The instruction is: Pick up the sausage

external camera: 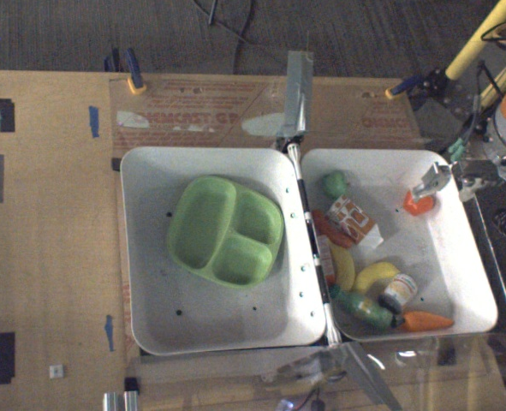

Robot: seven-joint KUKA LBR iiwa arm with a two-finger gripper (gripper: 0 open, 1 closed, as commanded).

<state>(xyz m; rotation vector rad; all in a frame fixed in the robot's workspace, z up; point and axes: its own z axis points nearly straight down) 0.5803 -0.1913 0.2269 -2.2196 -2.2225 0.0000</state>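
The metal pincer (432, 181) hangs over the right white bin (458, 255), whether open or closed I cannot tell. The long reddish-brown sausage (332, 229) lies slanted, well to its left, tucked under a carton (352, 217).

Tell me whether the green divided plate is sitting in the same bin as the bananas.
No. The green plate lies alone in the left bin, while the bananas lie in the right bin among other toy food.
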